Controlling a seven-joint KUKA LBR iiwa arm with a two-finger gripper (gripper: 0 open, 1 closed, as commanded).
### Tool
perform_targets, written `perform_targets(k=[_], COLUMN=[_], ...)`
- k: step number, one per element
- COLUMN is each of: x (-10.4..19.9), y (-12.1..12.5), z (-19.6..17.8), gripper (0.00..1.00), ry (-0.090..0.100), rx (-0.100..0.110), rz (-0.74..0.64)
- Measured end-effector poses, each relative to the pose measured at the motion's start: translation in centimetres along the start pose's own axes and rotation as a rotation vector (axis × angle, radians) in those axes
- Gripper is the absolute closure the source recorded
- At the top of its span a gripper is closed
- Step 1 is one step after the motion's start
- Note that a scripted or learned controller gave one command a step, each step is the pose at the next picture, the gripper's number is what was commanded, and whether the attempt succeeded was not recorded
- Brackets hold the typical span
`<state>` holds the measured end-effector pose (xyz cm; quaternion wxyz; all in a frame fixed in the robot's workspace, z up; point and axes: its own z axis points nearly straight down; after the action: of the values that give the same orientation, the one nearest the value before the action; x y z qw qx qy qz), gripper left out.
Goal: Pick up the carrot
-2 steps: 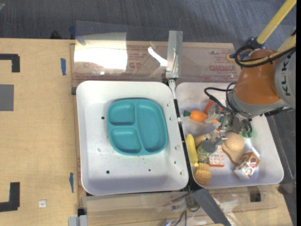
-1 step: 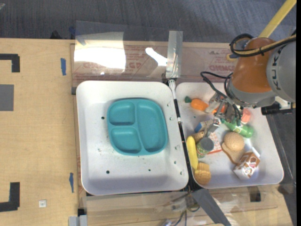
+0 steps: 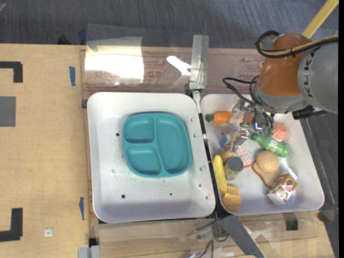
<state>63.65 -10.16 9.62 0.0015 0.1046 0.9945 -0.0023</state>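
Note:
The carrot (image 3: 221, 117), a short orange piece with a green end, lies near the back left corner of the right bin (image 3: 314, 184), close to the divider between the bins. My gripper (image 3: 246, 127) hangs over the back middle of that bin, just right of the carrot and slightly nearer the front. Nothing shows as held in it. The orange band of the arm (image 3: 282, 63) sits above it, reaching in from the right.
A green bottle (image 3: 272, 144), a tan roll (image 3: 267, 164), a small can (image 3: 234, 168), a banana (image 3: 219, 172), a biscuit (image 3: 232, 199) and a brown-white packet (image 3: 282, 188) crowd the right bin. A teal divided plate (image 3: 157, 144) lies in the left bin (image 3: 102, 160).

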Motion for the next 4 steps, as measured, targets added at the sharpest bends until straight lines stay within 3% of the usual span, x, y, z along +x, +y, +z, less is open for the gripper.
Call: perform_targets(k=[1,2,3,4], x=[-0.4,0.9,1.5,4.3], y=[0.4,0.6,0.6,5.5], z=[-1.4,-0.2,0.7,-9.2], gripper=[1.00,1.00,0.00,0.00], ry=[-0.018,-0.023,-0.006,-0.004], rx=[-0.005,-0.007,-0.006,-0.008], rz=[-0.002,0.158,0.157,0.639])
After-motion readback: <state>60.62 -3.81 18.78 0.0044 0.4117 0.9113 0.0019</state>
